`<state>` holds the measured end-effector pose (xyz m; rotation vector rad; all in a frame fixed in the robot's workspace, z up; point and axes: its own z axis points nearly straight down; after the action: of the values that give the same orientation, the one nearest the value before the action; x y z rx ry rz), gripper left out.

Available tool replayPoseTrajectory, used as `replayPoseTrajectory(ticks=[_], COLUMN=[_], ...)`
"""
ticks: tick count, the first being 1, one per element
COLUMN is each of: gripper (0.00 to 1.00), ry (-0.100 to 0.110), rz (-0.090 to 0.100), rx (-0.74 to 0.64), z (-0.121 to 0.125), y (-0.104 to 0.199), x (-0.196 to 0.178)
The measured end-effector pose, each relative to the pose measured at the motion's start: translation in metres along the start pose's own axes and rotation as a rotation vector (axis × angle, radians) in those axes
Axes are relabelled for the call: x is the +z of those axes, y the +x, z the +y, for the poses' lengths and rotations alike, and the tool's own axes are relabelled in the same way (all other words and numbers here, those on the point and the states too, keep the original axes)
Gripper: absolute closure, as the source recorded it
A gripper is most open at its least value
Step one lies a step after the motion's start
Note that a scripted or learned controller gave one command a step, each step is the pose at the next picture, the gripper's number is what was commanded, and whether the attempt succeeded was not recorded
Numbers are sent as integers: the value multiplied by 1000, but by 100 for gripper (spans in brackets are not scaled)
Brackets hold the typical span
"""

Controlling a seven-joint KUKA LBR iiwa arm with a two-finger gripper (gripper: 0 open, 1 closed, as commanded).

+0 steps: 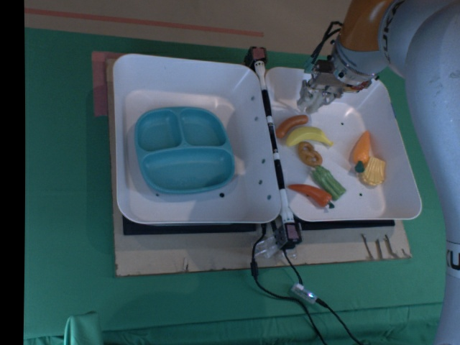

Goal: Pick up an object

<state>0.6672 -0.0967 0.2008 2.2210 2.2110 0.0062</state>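
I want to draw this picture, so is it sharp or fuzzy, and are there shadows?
In the camera view, everything looks a bit soft, and small toys like the pretzel have fuzzy edges; the light is even, so the white bins show no strong glare; a faint shadow lies beside the blue plate; the tool is blurry too, hanging above the sausage.

Green-covered bench [65,264]; cardboard sheet [187,254] on it; two white bins [187,74] atop.
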Motion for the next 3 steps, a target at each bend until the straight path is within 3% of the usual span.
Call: replayPoseTrajectory(ticks=[1,2,3], gripper=[0,100,0], ry=[0,-4,-4], rz=[0,-1,-1], rx=[0,2,2], z=[0,2,2], y=[0,-1,-1], x=[0,-11,-11])
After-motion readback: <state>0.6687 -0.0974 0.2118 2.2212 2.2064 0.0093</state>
